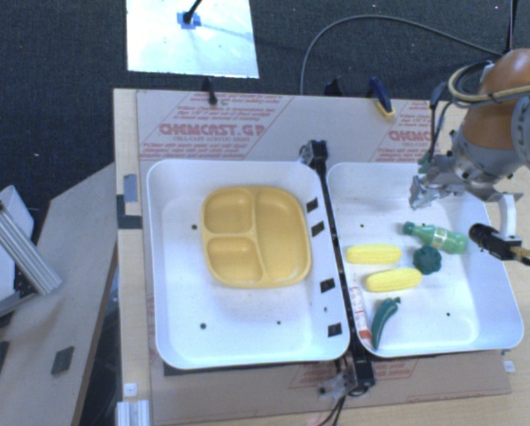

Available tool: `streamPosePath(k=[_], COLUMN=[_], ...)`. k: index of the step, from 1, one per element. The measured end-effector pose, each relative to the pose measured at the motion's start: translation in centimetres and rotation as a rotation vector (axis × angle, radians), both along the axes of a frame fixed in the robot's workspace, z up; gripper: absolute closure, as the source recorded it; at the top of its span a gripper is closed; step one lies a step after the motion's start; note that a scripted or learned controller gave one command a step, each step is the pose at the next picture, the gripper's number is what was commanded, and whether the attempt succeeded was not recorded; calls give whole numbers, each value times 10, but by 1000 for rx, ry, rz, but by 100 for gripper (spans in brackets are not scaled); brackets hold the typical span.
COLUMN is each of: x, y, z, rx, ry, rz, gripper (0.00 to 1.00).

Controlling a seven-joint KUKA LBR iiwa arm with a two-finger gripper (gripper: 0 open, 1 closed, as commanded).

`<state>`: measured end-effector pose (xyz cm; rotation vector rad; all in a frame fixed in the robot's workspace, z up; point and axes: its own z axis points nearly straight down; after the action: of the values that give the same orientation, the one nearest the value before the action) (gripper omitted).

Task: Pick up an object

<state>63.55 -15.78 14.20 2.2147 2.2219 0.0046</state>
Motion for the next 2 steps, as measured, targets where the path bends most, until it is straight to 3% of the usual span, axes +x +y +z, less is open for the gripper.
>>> streamPosePath(k=[2], x=[1], y=[-1], z=[124], rx=[-2], ry=[-4], rz=[2], gripper=[100])
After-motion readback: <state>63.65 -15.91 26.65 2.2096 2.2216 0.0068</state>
